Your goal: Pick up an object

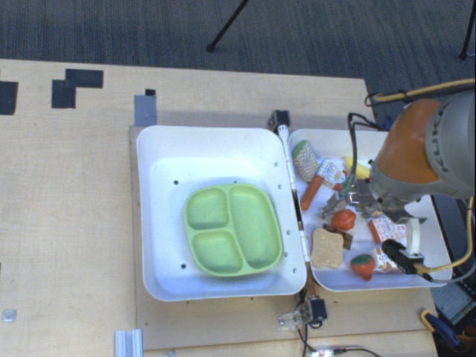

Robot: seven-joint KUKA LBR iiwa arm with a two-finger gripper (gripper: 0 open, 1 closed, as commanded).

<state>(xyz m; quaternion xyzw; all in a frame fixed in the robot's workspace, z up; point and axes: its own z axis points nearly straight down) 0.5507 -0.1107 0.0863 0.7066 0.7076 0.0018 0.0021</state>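
Observation:
The right bin [327, 280] holds several toy foods. A red tomato [343, 219] lies near its middle, with a tan bread slice [326, 248] just below it and an orange carrot [311, 192] to its upper left. My gripper [346, 201] hangs low over the bin, right above the tomato. The wrist and the orange band [405, 151] cover the bin's right part. From this angle it is unclear whether the gripper touches the tomato.
The left bin [160, 199] holds a green divided plate [233, 229]. In the right bin a green-and-white piece [303, 158], a yellow piece [361, 171], a strawberry [362, 266] and red-and-white packets [387, 233] crowd around the gripper. A rail [291, 192] separates the bins.

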